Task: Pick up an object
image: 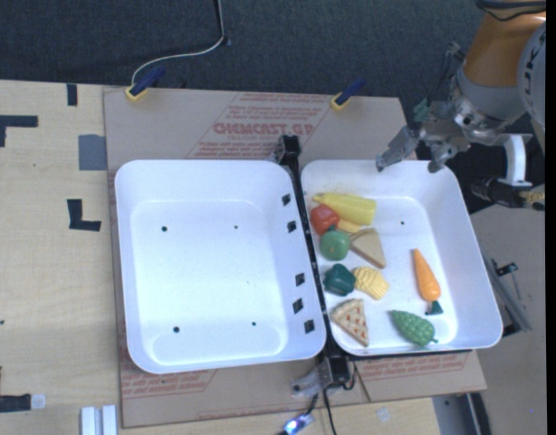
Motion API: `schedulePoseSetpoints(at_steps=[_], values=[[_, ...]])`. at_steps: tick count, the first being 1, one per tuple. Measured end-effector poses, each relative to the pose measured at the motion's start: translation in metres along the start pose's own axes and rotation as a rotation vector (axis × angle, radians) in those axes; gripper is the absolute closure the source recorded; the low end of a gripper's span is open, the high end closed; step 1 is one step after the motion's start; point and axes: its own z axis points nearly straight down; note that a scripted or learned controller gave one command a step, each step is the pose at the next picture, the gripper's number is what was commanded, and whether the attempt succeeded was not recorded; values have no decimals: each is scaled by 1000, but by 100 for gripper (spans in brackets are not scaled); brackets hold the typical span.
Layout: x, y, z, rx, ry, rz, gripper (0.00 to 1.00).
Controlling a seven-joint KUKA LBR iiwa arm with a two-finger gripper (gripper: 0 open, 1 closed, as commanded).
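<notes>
The right bin [459,216] holds several toy foods: a yellow corn [347,207], a red tomato [324,217], a green round piece [334,245], a tan wedge [369,247], a dark green pepper [339,280], a small yellow corn piece [371,285], a waffle-like wedge [351,320], a green bumpy vegetable [412,326] and an orange carrot [426,275]. My gripper [411,159] hangs open above the bin's far rim, its two fingers spread apart with nothing between them. It is well clear of the foods.
The left bin [133,243] sits beside the right one, joined by a row of black clips [296,243]. Both rest on a cardboard sheet [251,130] clamped at the back. A white cable [187,54] runs across the dark backdrop.
</notes>
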Motion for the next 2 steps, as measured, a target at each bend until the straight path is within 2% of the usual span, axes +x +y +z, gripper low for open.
schedulePoseSetpoints(at_steps=[1, 2], values=[[47, 12, 74, 1, 0, -2, 0], [19, -84, 164, 12, 3, 6, 0]])
